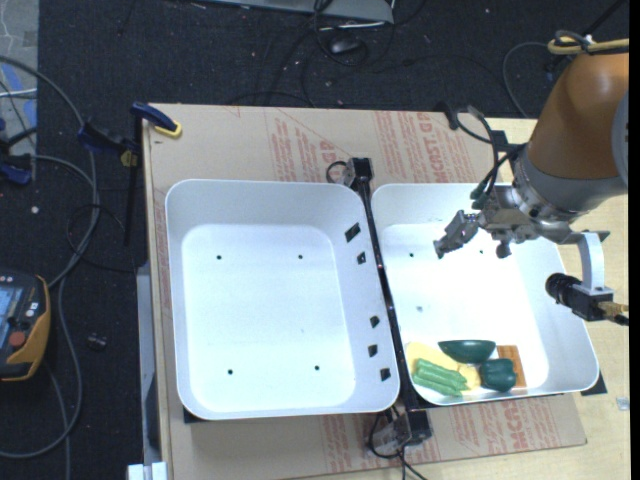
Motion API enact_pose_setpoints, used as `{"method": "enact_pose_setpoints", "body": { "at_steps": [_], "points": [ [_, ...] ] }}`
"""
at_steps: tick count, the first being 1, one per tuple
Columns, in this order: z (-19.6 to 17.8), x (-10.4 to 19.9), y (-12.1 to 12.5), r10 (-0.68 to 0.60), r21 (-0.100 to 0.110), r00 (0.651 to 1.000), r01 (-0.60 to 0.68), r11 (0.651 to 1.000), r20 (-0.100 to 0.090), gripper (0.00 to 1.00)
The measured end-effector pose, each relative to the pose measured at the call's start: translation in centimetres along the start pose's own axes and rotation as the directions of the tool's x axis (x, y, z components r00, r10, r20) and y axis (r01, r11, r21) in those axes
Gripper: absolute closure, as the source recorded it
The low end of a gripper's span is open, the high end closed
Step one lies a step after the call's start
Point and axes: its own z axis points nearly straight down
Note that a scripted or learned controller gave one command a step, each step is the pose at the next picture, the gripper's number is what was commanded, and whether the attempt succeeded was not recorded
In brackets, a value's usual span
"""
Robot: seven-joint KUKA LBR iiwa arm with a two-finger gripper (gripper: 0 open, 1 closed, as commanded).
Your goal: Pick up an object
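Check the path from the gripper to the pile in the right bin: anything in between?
Nothing visible. The gripper hangs over the far part of the right bin. The objects cluster at its near edge: green ridged piece, dark green bowl-shaped piece, teal piece, yellow piece. Bare white floor lies between.

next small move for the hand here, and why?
Probably shift the hand toward the near edge of the right bin before descending. It sits over bare floor in the bin's far half, while the green objects are clustered at the near rim, apart from it. Finger state isn't readable.
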Motion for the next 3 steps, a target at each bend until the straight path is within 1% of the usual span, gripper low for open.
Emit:
{"method": "enact_pose_setpoints", "body": {
  "at_steps": [1, 2, 3],
  "points": [
    [-0.4, 0.0, 0.1, -0.001, -0.007, 1.0, 0.001, 1.0, 0.0, 0.0],
    [6.0, 0.3, 0.1, -0.001, -0.001, 1.0, 0.001, 1.0, 0.0, 0.0],
    [10.6, -0.1, -0.8, 0.0, -0.003, 1.0, 0.0, 1.0, 0.0, 0.0]
  ]
}}
